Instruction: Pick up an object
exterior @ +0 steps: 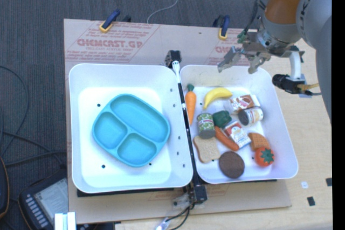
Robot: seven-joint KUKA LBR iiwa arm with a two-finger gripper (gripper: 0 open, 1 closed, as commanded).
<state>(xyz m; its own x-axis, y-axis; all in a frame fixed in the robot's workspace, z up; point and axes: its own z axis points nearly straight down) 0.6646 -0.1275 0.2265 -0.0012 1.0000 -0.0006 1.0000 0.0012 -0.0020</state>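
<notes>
**Claw above the far rim of the toy-food bin**

Nearest the camera, at the front of the right bin (285,167), lay a dark brown round patty (232,164) beside a slice of toast (205,149) and a small red tomato (264,157). Just behind them sat a waffle piece (258,140), a red-and-white packet (237,133) and a short orange sausage (226,138). Further back stood a green-labelled can (205,123), a dark green pepper (221,118) and a tin lying on its side (251,115). Behind those lay a carrot (190,105) along the bin's left wall, a banana (216,96) and another packet (243,101).

In the left bin (78,132) rested a blue divided plate (131,129).

Farthest off, the gripper (241,63) hung over the right bin's far rim, its two fingers spread apart with nothing between them. The banana lay nearest it, just in front and slightly left, apart from both fingers.
</notes>
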